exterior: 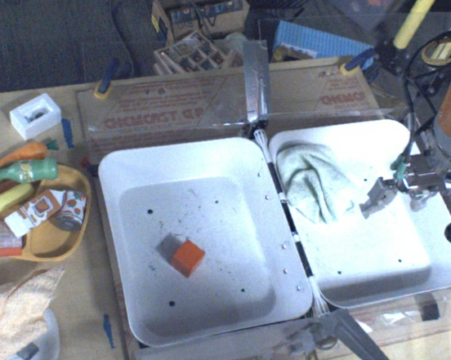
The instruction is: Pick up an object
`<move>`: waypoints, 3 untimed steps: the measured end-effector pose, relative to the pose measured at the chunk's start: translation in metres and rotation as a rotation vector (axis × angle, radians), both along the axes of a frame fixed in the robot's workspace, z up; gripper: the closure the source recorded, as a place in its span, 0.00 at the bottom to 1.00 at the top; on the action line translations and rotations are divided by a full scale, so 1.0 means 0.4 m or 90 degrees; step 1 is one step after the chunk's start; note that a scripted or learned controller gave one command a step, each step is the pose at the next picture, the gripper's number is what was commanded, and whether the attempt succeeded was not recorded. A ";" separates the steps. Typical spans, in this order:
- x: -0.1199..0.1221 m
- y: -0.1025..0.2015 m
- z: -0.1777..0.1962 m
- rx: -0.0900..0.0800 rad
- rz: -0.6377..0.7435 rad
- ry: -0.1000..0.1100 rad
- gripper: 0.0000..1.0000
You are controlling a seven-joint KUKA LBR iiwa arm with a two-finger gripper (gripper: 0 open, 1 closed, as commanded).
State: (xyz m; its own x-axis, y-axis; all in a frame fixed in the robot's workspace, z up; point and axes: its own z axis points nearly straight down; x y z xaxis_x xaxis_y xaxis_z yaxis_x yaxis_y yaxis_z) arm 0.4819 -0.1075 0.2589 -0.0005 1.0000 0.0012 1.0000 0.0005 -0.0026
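Note:
An orange block (189, 257) with a grey piece (169, 247) against its upper left lies near the middle of the left bin (127, 180). A crumpled pale towel (316, 179) sits in the upper left part of the right bin (384, 261). My gripper (382, 194) hangs over the right bin, just right of the towel and apart from it. The arm reaches in from the right edge. Nothing shows in the gripper.
A yellow bowl (53, 249) with toy foods and a green bottle (25, 171) stands left of the bins. A beige cloth (16, 314) lies at the lower left, and a small white box (36, 115) at the upper left. Cables hang at the upper right.

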 end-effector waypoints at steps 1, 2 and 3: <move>0.141 0.048 -0.079 -0.001 0.018 -0.004 0.00; 0.248 0.035 -0.419 -0.002 0.037 -0.011 0.00; 0.250 0.031 -0.392 -0.001 0.034 -0.013 1.00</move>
State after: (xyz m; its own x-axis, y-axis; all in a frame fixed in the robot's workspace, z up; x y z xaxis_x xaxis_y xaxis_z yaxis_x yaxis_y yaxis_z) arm 0.5818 -0.0953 0.1019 -0.0537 0.9986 -0.0013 0.9984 0.0538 0.0184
